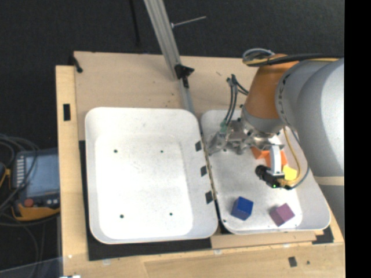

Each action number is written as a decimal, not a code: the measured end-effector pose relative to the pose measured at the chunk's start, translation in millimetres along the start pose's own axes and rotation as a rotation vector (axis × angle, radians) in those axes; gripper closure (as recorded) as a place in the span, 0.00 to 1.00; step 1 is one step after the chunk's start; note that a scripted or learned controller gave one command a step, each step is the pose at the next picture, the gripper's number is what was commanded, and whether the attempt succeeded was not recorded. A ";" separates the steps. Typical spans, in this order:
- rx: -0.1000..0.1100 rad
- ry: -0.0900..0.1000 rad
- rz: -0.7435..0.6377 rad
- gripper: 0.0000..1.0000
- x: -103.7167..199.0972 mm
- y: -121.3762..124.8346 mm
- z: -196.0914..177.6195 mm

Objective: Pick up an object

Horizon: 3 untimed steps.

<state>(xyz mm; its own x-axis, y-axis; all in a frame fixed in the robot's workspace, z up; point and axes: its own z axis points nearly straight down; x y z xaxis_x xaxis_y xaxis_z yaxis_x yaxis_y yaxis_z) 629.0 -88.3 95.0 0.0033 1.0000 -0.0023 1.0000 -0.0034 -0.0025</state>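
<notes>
Grey robot arm with orange wrist band point(316, 114) reached in over the right-hand shallow white bin point(313, 204). Two-finger gripper point(227, 142) sat low over the far-left part of that bin, close to the wall it shares with the left-hand shallow white bin point(95, 155). Could not tell whether the gripper was spread or closed: the mechanism was small and cluttered in the camera view. Nothing was seen held in it.

Candidate objects, both on the right bin's floor near its front rim:
- small blue cube point(242, 208), just beside the bin's left wall
- small purple cube point(282, 214), to the right of the blue one, apart from it

A small orange patch point(262, 153) showed under the wrist; could not tell what it was.

Judgement: the step in hand was the approach, with no object yet under the gripper. Both cubes lay well apart from it, toward the front.

Notes for doing it well:
- Commit to one cube. The purple had bare floor on both sides; the blue was crowded by the wall.
- Centre over the cube before descending, and square the gripper to its flat faces, since both cubes looked turned relative to the bin's edges.
- Descend straight down, stopping short of the floor.
- Risk: an off-centre close would probably push the cube aside rather than grip it.
</notes>
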 end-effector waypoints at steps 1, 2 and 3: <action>-0.007 0.002 0.005 1.00 -0.2 1.7 -13.5; -0.010 0.001 0.000 1.00 -6.2 12.1 -71.8; -0.010 0.001 -0.006 1.00 -7.7 23.1 -122.5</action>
<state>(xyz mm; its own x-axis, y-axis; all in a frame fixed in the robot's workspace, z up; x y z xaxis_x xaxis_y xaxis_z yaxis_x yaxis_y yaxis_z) 652.4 -95.7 217.5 -0.0024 1.0000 -0.0009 1.0000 0.0024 0.0075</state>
